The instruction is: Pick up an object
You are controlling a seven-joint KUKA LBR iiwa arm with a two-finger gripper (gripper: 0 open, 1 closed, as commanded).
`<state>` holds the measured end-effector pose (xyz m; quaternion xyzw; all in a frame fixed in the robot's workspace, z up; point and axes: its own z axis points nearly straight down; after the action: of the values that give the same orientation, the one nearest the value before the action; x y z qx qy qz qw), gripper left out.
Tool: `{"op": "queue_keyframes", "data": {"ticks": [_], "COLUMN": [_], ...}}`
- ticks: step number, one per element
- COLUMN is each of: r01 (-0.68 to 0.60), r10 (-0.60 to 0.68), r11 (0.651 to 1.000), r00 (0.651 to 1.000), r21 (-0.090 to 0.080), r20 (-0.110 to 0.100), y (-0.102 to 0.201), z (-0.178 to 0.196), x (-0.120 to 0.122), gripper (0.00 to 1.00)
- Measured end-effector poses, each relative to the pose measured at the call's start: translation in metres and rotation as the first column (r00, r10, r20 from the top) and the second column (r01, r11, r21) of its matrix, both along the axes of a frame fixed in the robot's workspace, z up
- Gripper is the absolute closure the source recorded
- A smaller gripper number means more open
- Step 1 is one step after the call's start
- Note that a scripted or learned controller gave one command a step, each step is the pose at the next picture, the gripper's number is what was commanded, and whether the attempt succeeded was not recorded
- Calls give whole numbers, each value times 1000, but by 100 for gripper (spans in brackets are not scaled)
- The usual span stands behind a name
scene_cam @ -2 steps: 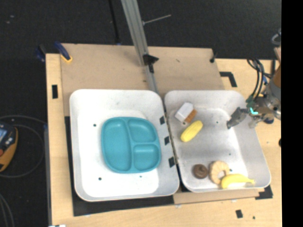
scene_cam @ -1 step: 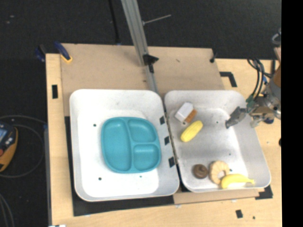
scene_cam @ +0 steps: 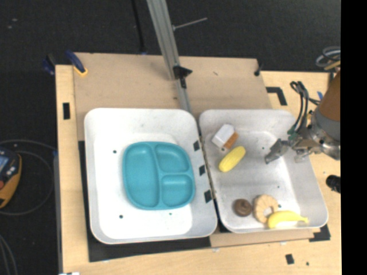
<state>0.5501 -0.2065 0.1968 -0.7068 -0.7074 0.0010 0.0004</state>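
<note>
The right bin holds a yellow corn-shaped object and a white and orange block near its upper left. A brown round piece, a tan cookie-like disc and a yellow banana lie along its front edge. My gripper hangs over the right part of this bin, to the right of the corn and apart from it. Nothing shows between its fingers.
The left bin carries a blue compartment plate. A grey metal pole slants up from behind the bins. Cables hang by the arm at the right. Bare bin floor lies between the corn and the gripper.
</note>
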Motion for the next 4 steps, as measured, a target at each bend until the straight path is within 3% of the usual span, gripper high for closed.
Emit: {"op": "queue_keyframes", "data": {"ticks": [2, 3, 4], "r01": [2, 4, -1], "r10": [-2, -4, 1], "r11": [1000, 1000, 1000], "r00": [1000, 1000, 1000], "r21": [0, -3, -3], "r20": [1, 8, 8], "y": [-7, -9, -16], "z": [-96, -82, -23], "x": [4, 5, 13], "gripper": [0, 100, 100]}}
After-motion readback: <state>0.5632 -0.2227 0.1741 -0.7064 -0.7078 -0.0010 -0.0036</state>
